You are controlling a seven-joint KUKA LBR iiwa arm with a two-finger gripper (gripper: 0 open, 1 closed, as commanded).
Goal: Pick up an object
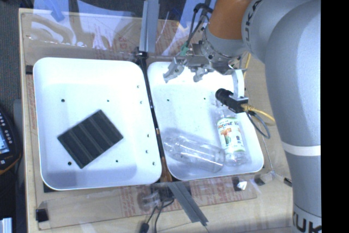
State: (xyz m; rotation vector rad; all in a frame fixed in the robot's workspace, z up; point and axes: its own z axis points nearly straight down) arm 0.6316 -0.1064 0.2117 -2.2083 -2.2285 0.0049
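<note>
**Operator:** Report the arm and claw position.

**Technician:** The grey arm with the orange band (234,3) reaches in from the right side. Its two-finger gripper (184,72) hangs over the far edge of the right shallow white bin (163,133), near that bin's far-left corner. The two metal fingers (170,72) stand spread apart with nothing between them; the claw is wide and carries no object.

**Operator:** Contents of the right bin?

**Technician:** Two items. A small clear plastic bottle with a green-and-white label (231,138) lies along the right edge, its length running from the far side toward the near side, ending close to the near-right corner. A clear, crumpled plastic container (192,151) lies on the bin floor toward the near edge, just beside the bottle on its left; whether the two touch cannot be determined. Both are well apart from the gripper.

**Operator:** Contents of the left bin?

**Technician:** One item. A flat, dark grey, ribbed rectangular panel (90,138) lies on the floor of the left shallow white bin (49,73), turned at an angle to the bin's edges, nearer the near-left corner than the far edge.

**Operator:** Anything else near the claw?

**Technician:** A black fitting with a yellow cable (231,100) sits below the wrist, over the right bin's right edge, just above the bottle's far end.
</note>
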